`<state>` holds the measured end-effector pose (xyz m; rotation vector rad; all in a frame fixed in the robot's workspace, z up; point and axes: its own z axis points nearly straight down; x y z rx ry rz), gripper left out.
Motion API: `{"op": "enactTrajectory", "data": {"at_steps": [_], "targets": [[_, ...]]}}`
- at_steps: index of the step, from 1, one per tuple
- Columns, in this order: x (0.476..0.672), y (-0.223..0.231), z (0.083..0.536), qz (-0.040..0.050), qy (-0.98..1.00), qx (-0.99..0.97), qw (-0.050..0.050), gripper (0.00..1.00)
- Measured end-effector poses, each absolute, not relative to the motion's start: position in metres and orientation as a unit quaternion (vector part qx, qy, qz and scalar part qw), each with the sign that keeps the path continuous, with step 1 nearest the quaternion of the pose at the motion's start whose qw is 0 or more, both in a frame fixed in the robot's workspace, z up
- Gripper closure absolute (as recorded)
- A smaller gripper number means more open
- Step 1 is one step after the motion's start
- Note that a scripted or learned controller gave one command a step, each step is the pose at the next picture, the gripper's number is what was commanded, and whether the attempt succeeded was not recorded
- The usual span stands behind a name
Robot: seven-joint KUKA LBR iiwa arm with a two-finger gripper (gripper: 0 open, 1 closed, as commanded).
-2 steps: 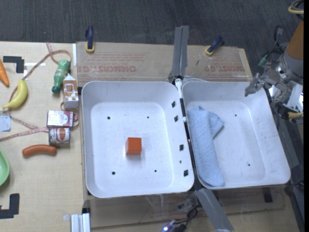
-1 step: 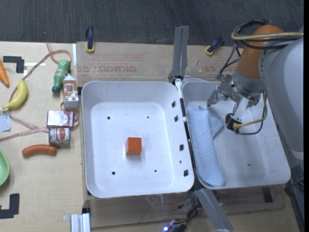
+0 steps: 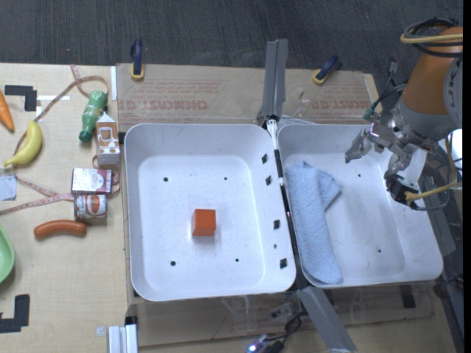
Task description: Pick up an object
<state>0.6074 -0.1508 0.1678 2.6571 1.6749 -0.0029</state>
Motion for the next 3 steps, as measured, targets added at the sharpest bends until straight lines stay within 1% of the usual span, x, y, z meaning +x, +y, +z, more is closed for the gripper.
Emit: {"op": "enactTrajectory", "data": {"at_steps": [1,2,3], "targets": [[0.605,-0.124,0.092,-0.0005,0.546,0.838,0.0,0.0],[0.588,-0.177,0.15,-0.0007,0.601,0.799,0.0,0.0],[0.581,-0.101,0.092,-0.0002,0.667,0.745,0.0,0.0]]}}
